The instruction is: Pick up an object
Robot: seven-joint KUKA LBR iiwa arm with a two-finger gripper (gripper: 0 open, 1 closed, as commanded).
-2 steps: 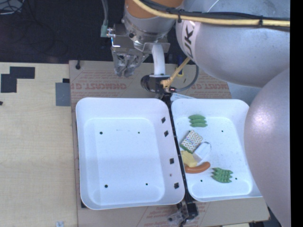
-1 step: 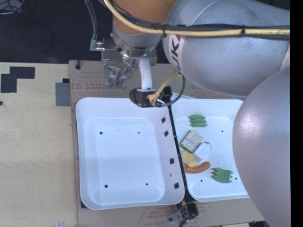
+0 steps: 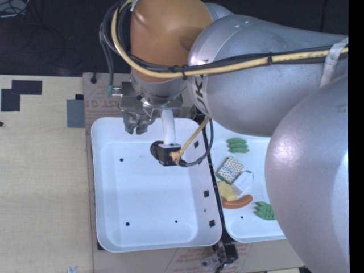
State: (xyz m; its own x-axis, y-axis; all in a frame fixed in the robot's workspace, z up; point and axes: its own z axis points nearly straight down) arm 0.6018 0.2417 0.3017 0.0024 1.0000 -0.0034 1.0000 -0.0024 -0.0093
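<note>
Camera view: one slanted look down on the bench point(image 3: 40, 181) and both bins.
Arm: the grey arm point(image 3: 256, 67) comes in from the right and covers the far right of the scene; its orange band point(image 3: 165, 21) sits above the wrist.
End effector: the end effector point(image 3: 136, 124) hangs over the far left corner of the left bin point(image 3: 148, 209), just inside its far rim.
End effector state: cannot tell how far open it is; its tip is dark and small against the bin wall.
Right bin: the right bin point(image 3: 245, 227) lies beside the left one, and the arm hides part of it.
Objects to pick: all lie in the right bin, well apart from the end effector.
Green pod: the green pod point(image 3: 238, 145) lies toward the far side.
Checked packet: the checked packet point(image 3: 230, 168) lies nearer, at the bin's left side, touching a white piece point(image 3: 244, 181).
Yellow piece: the yellow piece point(image 3: 227, 191) is just near of the packet.
Orange sausage: the orange sausage point(image 3: 237, 201) lies against the yellow piece.
Green leaf: the green leaf point(image 3: 263, 211) lies to its right, at the arm's edge.
</note>
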